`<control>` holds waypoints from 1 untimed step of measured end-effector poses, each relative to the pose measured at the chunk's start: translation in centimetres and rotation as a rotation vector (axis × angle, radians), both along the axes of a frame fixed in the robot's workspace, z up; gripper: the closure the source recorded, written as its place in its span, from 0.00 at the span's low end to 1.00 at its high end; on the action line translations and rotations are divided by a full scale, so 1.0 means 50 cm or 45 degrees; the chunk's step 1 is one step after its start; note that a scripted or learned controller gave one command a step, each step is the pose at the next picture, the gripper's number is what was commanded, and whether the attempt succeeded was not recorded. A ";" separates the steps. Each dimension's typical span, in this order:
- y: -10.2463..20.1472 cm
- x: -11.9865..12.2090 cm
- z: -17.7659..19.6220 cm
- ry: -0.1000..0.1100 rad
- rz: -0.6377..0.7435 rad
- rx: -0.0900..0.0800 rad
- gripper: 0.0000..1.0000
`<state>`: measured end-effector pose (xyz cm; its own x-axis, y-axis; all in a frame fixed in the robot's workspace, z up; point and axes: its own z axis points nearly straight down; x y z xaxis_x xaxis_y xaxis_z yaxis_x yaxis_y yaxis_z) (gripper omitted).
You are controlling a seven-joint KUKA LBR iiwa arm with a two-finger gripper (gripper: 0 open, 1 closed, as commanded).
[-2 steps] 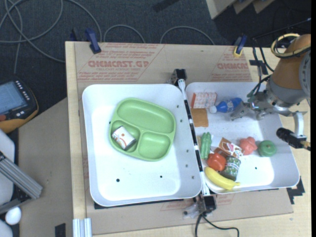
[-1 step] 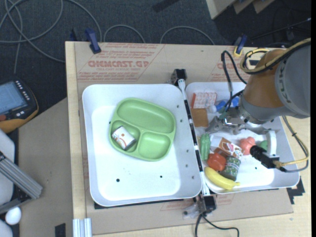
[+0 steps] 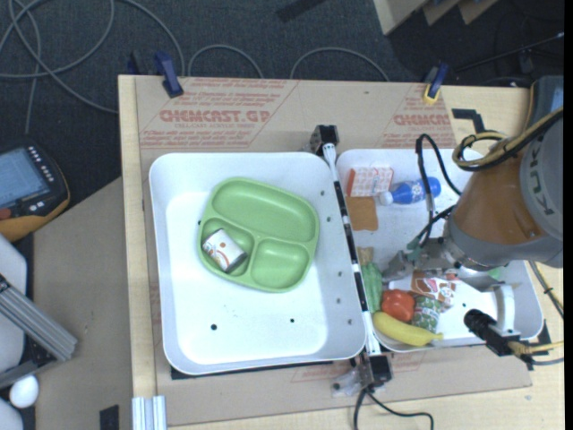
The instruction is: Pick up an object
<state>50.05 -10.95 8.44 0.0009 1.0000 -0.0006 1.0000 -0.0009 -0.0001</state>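
Two bins (image 3: 179, 240): arm (image 3: 501, 213) overhangs banana (image 3: 403, 331), tomato (image 3: 398, 305), bottle (image 3: 414, 191).

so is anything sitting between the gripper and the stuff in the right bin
Nothing visible blocks it. The gripper is already low inside the right bin, among the clutter: the red tomato-like item, the banana and a printed packet lie just beside it. The arm's wrist hides what lies directly beneath.
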 end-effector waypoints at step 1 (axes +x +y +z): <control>0.001 0.002 0.020 -0.003 -0.001 -0.001 1.00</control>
<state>50.13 -10.91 9.43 0.0014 1.0000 -0.0012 1.0000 -0.0014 0.0025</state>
